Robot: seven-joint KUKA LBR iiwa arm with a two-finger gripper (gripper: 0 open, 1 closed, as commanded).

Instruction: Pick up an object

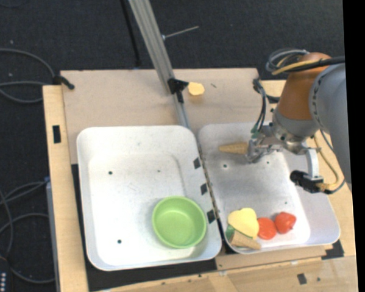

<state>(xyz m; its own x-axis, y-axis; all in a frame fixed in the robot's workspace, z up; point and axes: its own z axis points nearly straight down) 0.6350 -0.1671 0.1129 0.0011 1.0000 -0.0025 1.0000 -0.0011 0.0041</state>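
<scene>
My gripper (254, 152) hangs low over the back of the right bin (252, 187), its tip right at the wide end of a tan cone-shaped object (232, 148) that lies flat and points left. At the front of the same bin sit a yellow object (244, 221), a tan wedge (245, 241) under it, and two red objects (267, 228) (285, 221) side by side. A green bowl (179, 220) rests in the front right corner of the left bin (123, 176).
A metal pole (159, 52) slants up from the bench behind the bins. A small yellow piece (196, 88) lies on the bench beside its base. Cables run along the arm at the right.
</scene>
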